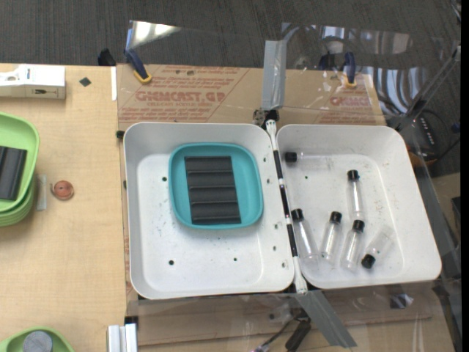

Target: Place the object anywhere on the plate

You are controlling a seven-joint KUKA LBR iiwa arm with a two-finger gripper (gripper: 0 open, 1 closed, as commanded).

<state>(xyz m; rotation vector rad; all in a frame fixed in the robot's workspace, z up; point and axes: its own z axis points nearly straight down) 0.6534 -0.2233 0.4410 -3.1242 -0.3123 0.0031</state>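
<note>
Seen from above at a slant: two shallow white bins sit side by side on a wooden bench, their inner rims touching at the middle.

The left bin (146,262) holds a teal plate (253,189), square with rounded corners, lying nearer the bin's far edge than its near edge. A dark grey ribbed insert (212,189) covers the middle of the plate, leaving only the teal rim and a narrow border bare. This plate is the target of the task.

The right bin (410,218) holds several clear glass vials with black caps, all lying on their sides and loosely scattered. One vial (300,156) lies near the far left corner. Another (302,233) lies along the left edge, against the wall. One (355,191) sits near the centre. Three more (331,233), (354,242) and (377,251) lie towards the near edge, close together but apart. Any of them could be the object to move; none is on the plate yet, so the task looks to be at its start.

The arm and its gripper cannot be made out here, so whether the hand is open or closed cannot be told.

Around the bins: cardboard taped flat behind them, a green tray (18,174) at the bench's left edge, and a small reddish disc (63,190) beside it.
</note>
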